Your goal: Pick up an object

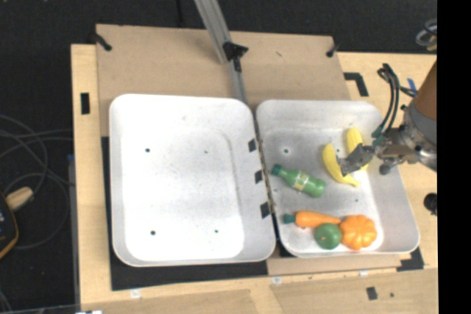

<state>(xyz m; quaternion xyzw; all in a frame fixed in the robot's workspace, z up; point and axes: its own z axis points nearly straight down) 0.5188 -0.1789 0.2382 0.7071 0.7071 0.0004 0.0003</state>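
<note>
- Camera view: two white bins side by side on the counter (309, 290).
- Right bin (294, 118) contains a banana (333, 164), a green bottle (300, 181), a carrot (318, 218), a green round fruit (328, 235) and an orange pumpkin (358, 230).
- Arm (421, 125) enters from the right; tool (356, 158) sits over the banana, at or touching it.
- Tool state: cannot tell whether spread or pinching.
- Bottle lies left of the banana; carrot, fruit and pumpkin cluster at the bin's near edge.
</note>
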